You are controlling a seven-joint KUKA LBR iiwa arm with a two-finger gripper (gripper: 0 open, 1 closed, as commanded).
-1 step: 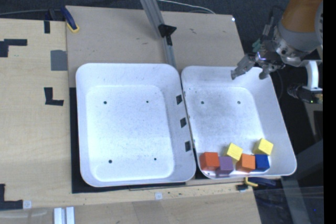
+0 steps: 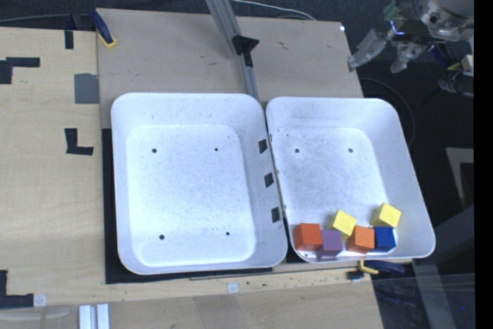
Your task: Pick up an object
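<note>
presently: six small blocks clustered in the right bin's (image 2: 400, 135) near corner, likely slid there against the wall: orange block (image 2: 309, 234), purple block (image 2: 332, 242), yellow block (image 2: 343, 223), second orange block (image 2: 362, 238), blue block (image 2: 384, 238), second yellow block (image 2: 389, 215). left bin (image 2: 123, 166) alongside. gripper (image 2: 383, 52) parked high beyond the bins, fingers spread wide, holding nothing.

The end effector (image 2: 383, 52) hangs at the upper right, off the bench (image 2: 308, 50), with its two fingers spread and nothing between them. Below it and to its left lies the right bin (image 2: 339, 119); far below it, in that bin's bottom corner, cluster two orange cubes (image 2: 309, 234), two yellow cubes (image 2: 343, 223), a purple cube (image 2: 332, 242) and a blue cube (image 2: 384, 238). The left bin (image 2: 185, 181) sits farther left.
</note>
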